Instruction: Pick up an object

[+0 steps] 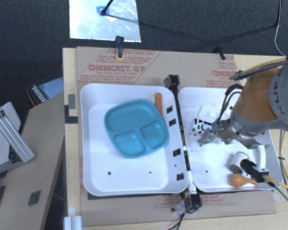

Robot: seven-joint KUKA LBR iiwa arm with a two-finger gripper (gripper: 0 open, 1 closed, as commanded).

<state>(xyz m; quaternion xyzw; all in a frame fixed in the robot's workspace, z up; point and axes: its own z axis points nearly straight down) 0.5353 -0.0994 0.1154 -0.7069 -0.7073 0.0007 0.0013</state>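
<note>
Seemingly nothing is lifted yet: claw (205, 137) low in the right bin (212, 170), beside a spotted thing (198, 124); its grip can't be told.

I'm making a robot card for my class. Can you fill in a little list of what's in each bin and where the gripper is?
left bin: blue divided plate; orange stick at the plate's far edge
right bin: black-and-white spotted thing; white thing beside it; orange pear-shaped thing near the front rim
arm: reaches in from the right, over the right bin
gripper: low in the right bin, right next to the black-and-white spotted thing
holding something: cannot tell
</note>
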